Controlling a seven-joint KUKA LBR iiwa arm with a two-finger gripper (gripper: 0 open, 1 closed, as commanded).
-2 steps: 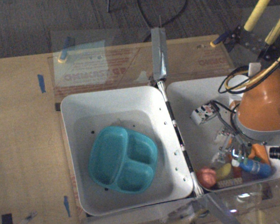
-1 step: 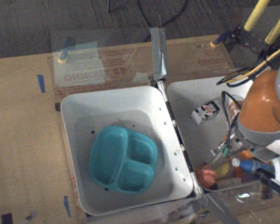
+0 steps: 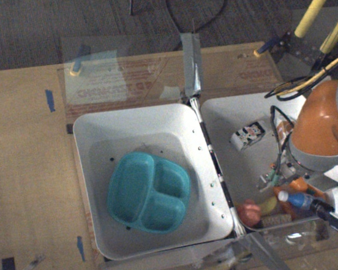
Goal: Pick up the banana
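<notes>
Banana (image 3: 268,203) is the small yellow thing in the right bin (image 3: 228,114), down by the bin's near wall. It lies between a red, round thing and a blue bottle, and only a bit of it can be seen.

Far on the left is the brown bench (image 3: 27,181) with some black marks and bits of blue tape on it. Next comes the left bin (image 3: 94,129), which is white and not deep. A blue-green plate (image 3: 148,191) with three parts lies in it, turned at a slant.

The two bins sit side by side and their walls touch in the middle. In the right bin, a little black and white thing (image 3: 247,134) lies near the middle, well apart from the banana. Down in the near corner is the red, round thing (image 3: 249,212), just beside the banana. The blue bottle (image 3: 298,201) with a white cap lies on the banana's other side.

The grey arm with its orange band (image 3: 319,127) reaches in from the right and hangs over this bin. The claw (image 3: 277,175) is under it, just above the banana and the bottle. The arm hides most of it, so I cannot tell if the claw is open or closed
</notes>
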